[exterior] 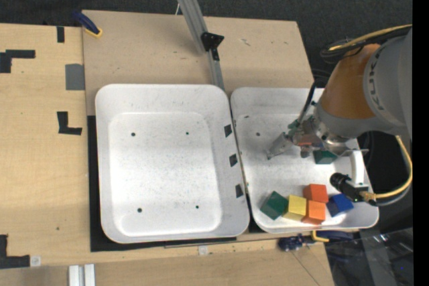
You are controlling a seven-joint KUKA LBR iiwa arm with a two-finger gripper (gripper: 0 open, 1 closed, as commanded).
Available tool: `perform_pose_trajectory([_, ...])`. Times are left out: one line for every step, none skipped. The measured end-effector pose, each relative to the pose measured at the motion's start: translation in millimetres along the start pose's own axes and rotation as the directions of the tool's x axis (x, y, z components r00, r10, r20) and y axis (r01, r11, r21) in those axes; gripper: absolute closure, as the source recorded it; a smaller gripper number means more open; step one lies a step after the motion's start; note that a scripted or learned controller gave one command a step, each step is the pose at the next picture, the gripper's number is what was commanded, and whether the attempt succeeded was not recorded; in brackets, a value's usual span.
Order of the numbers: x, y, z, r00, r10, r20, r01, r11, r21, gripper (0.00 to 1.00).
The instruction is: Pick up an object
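My gripper (289, 141) hangs low over the middle of the right bin (265, 110), under the grey and orange wrist. A small reddish object (305, 139) shows right against the gripper body; I cannot tell whether it is held. A dark green block (325, 157) lies just below and right of it, partly under the wrist. At the bin's near right corner sits a cluster: a green block (273, 204), a yellow block (296, 207), two orange blocks (316, 193) (315, 211) and a blue block (340, 204).
The left bin (110, 104) lies beside the right one, and their rims meet at the middle. A slanted metal pole (191, 3) crosses the bench behind the bins. A black and yellow cable (352, 187) runs by the right bin's rim.
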State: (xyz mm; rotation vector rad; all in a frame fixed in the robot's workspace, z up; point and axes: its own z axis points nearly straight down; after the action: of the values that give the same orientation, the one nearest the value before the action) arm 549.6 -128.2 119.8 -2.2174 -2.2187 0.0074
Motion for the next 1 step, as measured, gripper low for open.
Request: perform_pose_trajectory([0.9,1.0,-12.4,1.0,-0.002,-0.001,0.002,1.0,-0.003,1.0])
